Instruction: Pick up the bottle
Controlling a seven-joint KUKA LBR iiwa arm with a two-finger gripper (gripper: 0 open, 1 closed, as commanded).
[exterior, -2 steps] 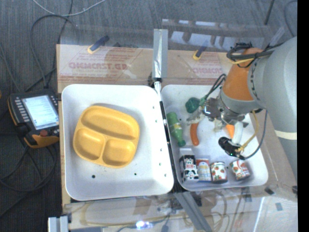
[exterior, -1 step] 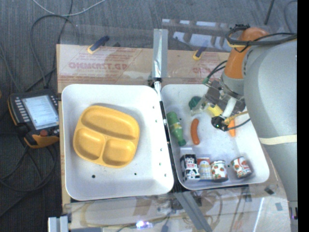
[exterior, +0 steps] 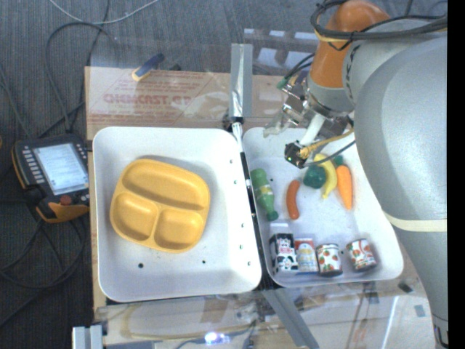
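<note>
Bench (exterior: 156, 97), two white bins (exterior: 131, 267) side by side, touching

Left white bin (exterior: 102, 267): a yellow three-compartment tray (exterior: 160, 203) lies near its centre, slightly rotated. Right white bin (exterior: 385, 264): two orange carrots, one (exterior: 292, 198) near the middle and one (exterior: 344, 186) further right; a yellow banana (exterior: 330, 174) and a dark green round vegetable (exterior: 314, 177) lie touching between them. Along the near wall, four small cans stand in a row: a black-and-white one (exterior: 282, 253), then three red-and-white ones (exterior: 305, 256), (exterior: 328, 259), (exterior: 360, 254). Behind the bins, a cardboard sheet with red lettering (exterior: 149, 100) carries a small blue-and-yellow item (exterior: 147, 66). On the floor at left, a handheld control pendant (exterior: 51, 169) with lit screen, amid loose cables (exterior: 73, 20).
</note>
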